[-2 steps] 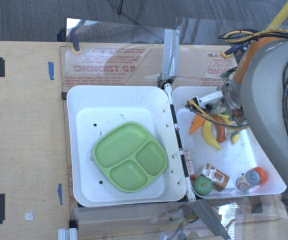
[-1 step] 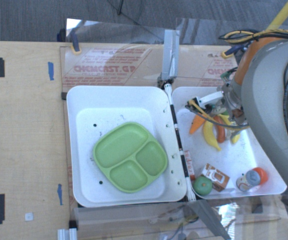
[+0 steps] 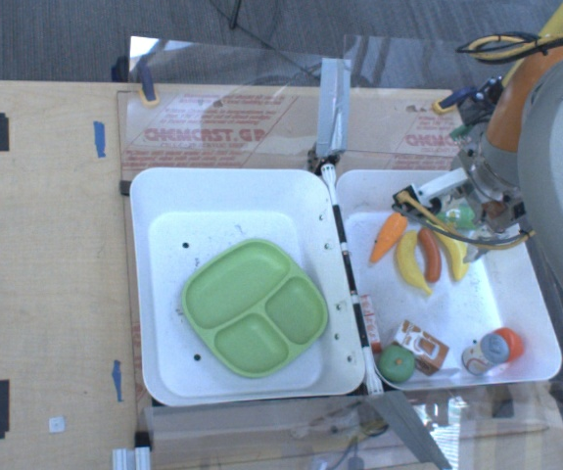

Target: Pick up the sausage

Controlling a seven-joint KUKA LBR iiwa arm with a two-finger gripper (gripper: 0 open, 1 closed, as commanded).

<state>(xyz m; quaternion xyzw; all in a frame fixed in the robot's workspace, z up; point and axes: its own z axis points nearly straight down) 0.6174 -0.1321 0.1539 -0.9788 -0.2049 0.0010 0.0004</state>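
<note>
Sausage [image 3: 430,254] lies flat on floor of right bin [image 3: 531,360], between two bananas [image 3: 413,262], carrot [image 3: 389,237] just to its left. Not lifted yet. End effector [image 3: 482,225] hangs just above/right of it, at far side of bin; can't tell if released or clenched. Nothing seen in its grip. Left: descend, grasp, lift. Green plate [image 3: 255,307] in left bin, well apart.

bright, even light; soft focus

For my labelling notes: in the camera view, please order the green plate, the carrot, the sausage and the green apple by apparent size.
1. green plate
2. carrot and sausage: look alike, not ranked
3. green apple
</note>
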